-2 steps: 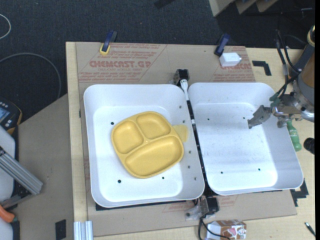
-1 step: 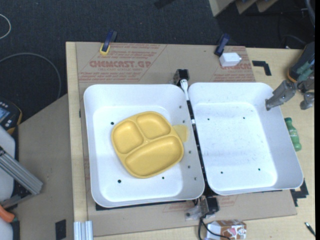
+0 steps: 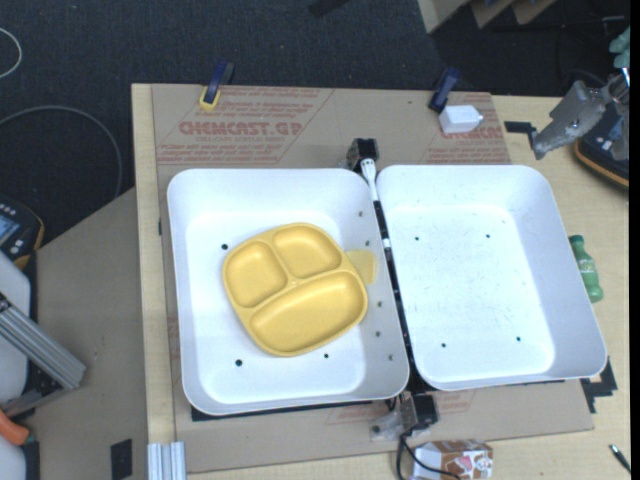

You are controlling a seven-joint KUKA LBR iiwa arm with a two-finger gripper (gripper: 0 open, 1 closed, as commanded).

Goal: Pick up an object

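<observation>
A yellow plate [image 3: 293,288] with three compartments lies flat in the left bin [image 3: 195,218], right of its middle. A small flat yellow piece [image 3: 362,264] peeks out from under the plate's right rim. My gripper [image 3: 568,120] shows as a grey shape at the upper right, off beyond the far right corner of the right bin [image 3: 480,278]. It is well away from the plate, and nothing can be seen in it.
A green object [image 3: 586,268] lies on the bench just outside the right bin's right wall. A small white block [image 3: 460,119] sits on the cardboard behind the bins. Clamps hold the board's far edge, and cables run between the bins.
</observation>
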